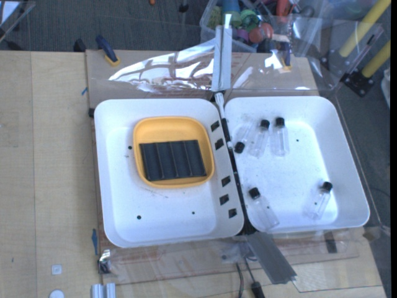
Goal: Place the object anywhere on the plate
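Note:
A yellow plate (144, 133) with rounded corners sits in the left white bin (118, 210), toward its back. A dark grey ribbed rectangular block (172, 160) lies flat on the plate and covers most of its floor. In the right white bin (347, 166) lie several small clear vials with black caps. Two of them, one vial (258, 136) and another (280, 136), lie near the back. A third vial (262, 207) is at the front left, and one more vial (319, 200) lies at the front right.
A row of small black tabs (224, 180) runs along the seam between the bins. Crinkled clear plastic (173, 73) lies behind the left bin. A clear box of colourful toys (260, 11) stands at the back. Bare wooden bench (43, 166) extends to the left.

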You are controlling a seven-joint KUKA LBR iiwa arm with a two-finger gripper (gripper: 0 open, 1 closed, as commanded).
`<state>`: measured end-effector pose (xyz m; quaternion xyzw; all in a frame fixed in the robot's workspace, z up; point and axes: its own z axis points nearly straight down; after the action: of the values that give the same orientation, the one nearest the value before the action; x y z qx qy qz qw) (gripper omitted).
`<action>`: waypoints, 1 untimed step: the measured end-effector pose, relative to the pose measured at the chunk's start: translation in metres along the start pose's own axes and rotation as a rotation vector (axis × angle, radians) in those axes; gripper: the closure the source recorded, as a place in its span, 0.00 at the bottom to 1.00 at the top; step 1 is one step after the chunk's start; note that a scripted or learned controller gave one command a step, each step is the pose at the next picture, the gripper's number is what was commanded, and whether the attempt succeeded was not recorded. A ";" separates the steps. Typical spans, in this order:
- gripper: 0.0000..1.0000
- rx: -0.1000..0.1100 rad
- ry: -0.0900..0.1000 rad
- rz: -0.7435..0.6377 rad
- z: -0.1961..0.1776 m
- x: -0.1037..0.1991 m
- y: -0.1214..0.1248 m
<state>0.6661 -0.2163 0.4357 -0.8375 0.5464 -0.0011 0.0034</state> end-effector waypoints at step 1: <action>1.00 -0.006 -0.003 -0.290 0.000 -0.013 0.019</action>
<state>0.6435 -0.2121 0.4353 -0.9077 0.4196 0.0015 0.0016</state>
